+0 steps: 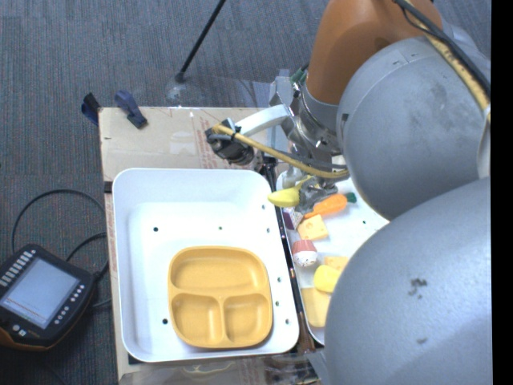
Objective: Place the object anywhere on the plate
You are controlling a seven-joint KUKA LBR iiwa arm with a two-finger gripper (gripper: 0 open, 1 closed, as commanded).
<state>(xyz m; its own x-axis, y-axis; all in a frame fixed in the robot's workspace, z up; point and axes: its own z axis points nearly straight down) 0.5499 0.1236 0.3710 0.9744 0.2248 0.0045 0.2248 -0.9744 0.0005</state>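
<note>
A grey KUKA arm (417, 135) with an orange band fills the right side of the frame, reaching down toward the seam between two shallow white bins on a bench. Its gripper (309, 189) hangs at centre right, just above the near rim of the right bin (353, 219), and whether its fingers are spread or closed cannot be made out from this angle, the wrist and a yellowish hose (272, 152) crossing in front of it.

A small yellow banana-shaped toy (284, 197) lies directly beneath and just left of the gripper, at the divide between the bins; it may be touching the fingertips, though the view is too crowded to say. Just right of it sits an orange carrot-like piece (330, 206), and below that a pale yellow wedge (313, 228), a red-and-white item (304, 253) and further yellow pieces (325, 279) cluster along the right bin's left edge, partly hidden by the arm.

The left bin (144, 215) occupies the centre-left of the frame and holds a yellow three-compartment plate (220, 297) in its lower half, well apart from the gripper and the banana-shaped toy. A handheld control pendant (40, 295) rests on the grey carpet at lower left, its cable looping toward the bench.
</note>
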